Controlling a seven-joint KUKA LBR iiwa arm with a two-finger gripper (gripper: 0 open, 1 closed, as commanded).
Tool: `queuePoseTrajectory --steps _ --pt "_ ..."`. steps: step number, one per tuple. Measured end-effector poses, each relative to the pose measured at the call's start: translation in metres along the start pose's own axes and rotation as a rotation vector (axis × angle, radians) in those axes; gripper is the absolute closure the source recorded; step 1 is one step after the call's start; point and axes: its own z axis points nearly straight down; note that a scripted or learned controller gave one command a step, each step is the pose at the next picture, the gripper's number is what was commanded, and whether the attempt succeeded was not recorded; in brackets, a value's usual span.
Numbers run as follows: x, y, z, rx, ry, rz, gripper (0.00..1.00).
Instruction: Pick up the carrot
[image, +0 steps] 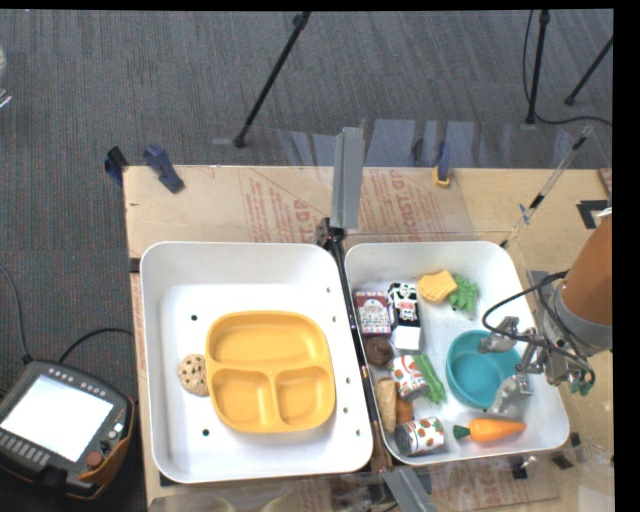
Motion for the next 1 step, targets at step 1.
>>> queuePoseTrajectory --steps 1 --pt "0.0370 0.0557 0.0474 -0.003 0.007 -0.173 0.00"
